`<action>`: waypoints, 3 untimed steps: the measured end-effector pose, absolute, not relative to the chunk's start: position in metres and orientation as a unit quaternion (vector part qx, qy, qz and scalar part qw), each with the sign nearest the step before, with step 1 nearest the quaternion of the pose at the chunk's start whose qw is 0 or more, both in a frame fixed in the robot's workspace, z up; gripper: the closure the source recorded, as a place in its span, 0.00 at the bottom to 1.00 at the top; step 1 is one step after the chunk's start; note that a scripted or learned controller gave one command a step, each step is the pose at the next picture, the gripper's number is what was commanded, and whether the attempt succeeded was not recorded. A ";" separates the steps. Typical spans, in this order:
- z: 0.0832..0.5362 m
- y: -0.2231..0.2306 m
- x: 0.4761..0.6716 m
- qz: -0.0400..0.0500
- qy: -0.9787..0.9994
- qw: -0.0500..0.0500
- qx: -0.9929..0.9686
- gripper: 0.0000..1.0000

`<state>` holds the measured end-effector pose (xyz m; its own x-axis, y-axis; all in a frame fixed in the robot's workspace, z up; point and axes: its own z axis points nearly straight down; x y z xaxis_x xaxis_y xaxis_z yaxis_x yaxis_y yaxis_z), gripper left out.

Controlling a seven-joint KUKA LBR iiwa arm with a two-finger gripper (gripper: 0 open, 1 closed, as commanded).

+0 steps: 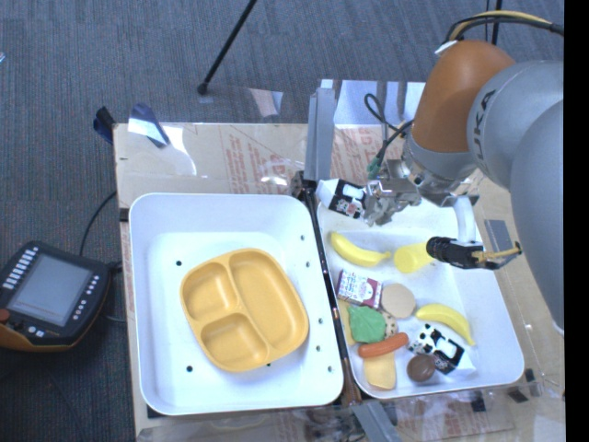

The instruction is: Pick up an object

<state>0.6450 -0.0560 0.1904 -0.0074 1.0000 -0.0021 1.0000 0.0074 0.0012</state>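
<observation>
Camera view from my remote seat: the claw (382,203) sits low over the far end of the bin on the view's right (497,334), with the grey arm (515,109) coming in from the right. I honestly can't tell from this angle if the claw is spread or pressed together.

Just beside it, on the view's left, is a small black-and-white packet (345,199) tucked in the far corner of that bin. All the pickable stuff is in this bin. A banana (357,250) lies a bit nearer than the claw, with a yellow lemon-ish piece (411,259) next to it. Closer to the camera there's a red-and-white carton (359,288), a tan round disc (398,300), a green lump (366,323), a second banana (445,320), an orange-red carrot-looking stick (383,345), a yellow-orange wedge (380,372), a brown ball (421,367) and a black-and-white spotted toy (437,346), all packed close together.

Over in the other bin (156,247) there's a yellow divided plate (244,309) lying flat, about in the middle. Both bins sit side by side on the surface (230,155).
</observation>
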 end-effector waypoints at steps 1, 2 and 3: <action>0.186 -0.054 0.644 -0.001 0.710 -0.001 0.704 0.00; 0.128 -0.098 0.642 -0.003 0.725 -0.004 0.689 0.00; 0.085 -0.110 0.622 -0.001 0.745 -0.003 0.667 0.00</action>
<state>0.6225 -0.1101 0.0849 -0.1098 0.9940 0.0022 0.9939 0.1098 -0.0057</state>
